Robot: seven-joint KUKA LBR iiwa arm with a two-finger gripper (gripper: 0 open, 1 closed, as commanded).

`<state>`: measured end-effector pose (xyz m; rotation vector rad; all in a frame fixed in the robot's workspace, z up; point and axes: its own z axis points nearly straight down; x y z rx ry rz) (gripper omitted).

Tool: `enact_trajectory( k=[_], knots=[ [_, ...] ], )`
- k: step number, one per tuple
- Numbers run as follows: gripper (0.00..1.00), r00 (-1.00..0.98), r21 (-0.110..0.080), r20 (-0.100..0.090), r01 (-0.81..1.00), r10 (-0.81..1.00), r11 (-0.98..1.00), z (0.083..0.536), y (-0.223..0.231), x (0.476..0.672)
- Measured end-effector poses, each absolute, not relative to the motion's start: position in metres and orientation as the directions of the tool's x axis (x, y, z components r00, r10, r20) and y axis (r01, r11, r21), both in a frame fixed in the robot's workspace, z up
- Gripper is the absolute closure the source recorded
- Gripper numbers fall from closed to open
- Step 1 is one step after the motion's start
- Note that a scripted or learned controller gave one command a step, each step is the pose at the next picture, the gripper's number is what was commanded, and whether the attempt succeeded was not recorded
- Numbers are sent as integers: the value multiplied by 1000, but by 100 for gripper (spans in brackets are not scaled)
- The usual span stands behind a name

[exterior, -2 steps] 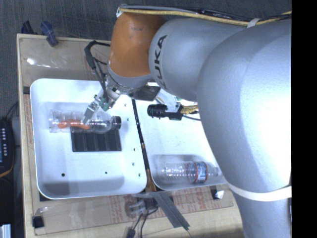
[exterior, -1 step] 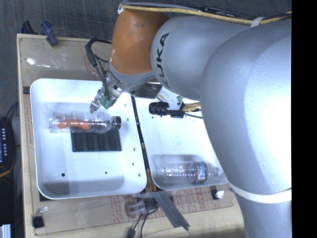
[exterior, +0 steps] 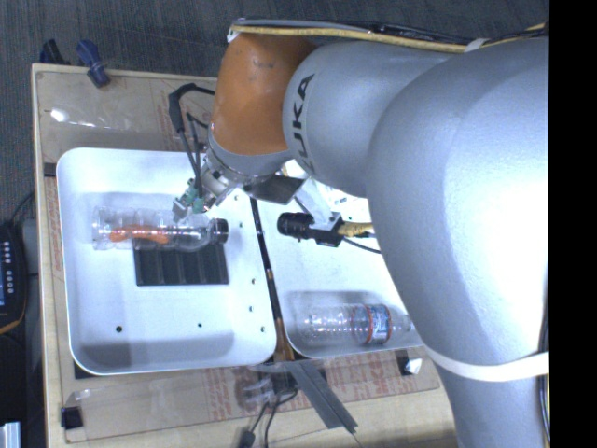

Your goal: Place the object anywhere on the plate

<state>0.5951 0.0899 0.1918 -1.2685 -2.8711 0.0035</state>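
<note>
Just clear plastic bottle (exterior: 154, 231) across dark ribbed plate (exterior: 182, 267).

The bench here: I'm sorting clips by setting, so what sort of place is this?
Likely a robot test lab: a big grey arm reaches over two white bins on a wooden bench, with loose cables.

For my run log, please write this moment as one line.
arm: over left white bin | gripper: above clear plastic bottle with orange inside | black ridged plate: bare | second clear bottle: right bin
</note>
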Motion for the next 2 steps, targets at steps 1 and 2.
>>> enact_trajectory(
  k=[1, 2],
  knots=[
    [0, -673, -3, 2, 739, 739, 673, 192, 90, 595],
    [100, -676, -4, 2, 737, 737, 676, 202, 90, 596]
  ],
)
